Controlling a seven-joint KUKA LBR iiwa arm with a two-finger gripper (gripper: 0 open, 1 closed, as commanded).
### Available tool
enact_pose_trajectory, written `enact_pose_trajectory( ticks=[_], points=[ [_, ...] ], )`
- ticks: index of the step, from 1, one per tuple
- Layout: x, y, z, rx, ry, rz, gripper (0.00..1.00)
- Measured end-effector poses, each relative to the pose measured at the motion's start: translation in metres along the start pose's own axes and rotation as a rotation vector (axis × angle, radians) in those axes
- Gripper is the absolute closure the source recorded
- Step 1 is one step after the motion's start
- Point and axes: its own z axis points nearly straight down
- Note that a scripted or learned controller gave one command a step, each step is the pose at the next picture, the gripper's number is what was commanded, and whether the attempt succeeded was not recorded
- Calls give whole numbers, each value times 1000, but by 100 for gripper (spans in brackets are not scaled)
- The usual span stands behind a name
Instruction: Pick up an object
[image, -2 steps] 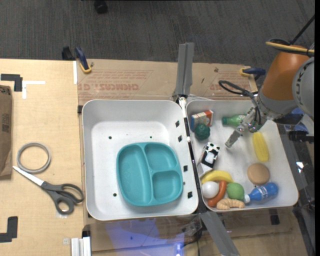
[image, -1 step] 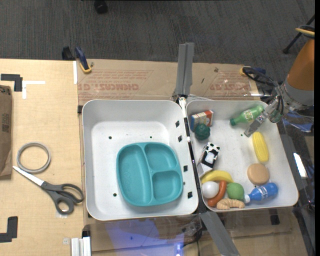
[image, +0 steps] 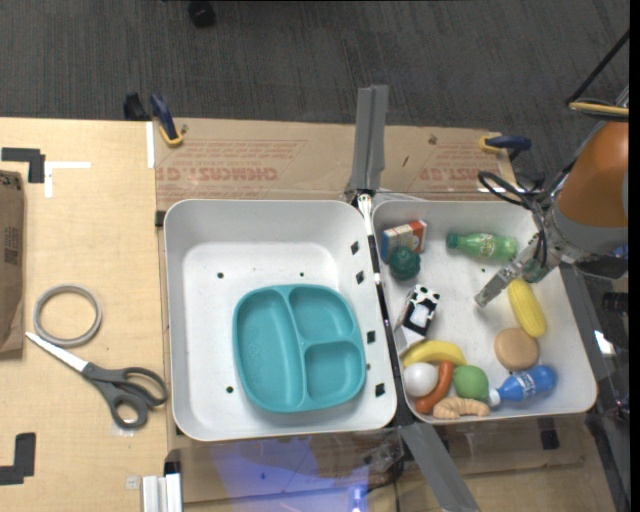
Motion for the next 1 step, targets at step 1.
enact_pose_trajectory(
  ticks=[1],
  points=[
    [-1,1,-11,-2,-4,-3,100]
  ],
)
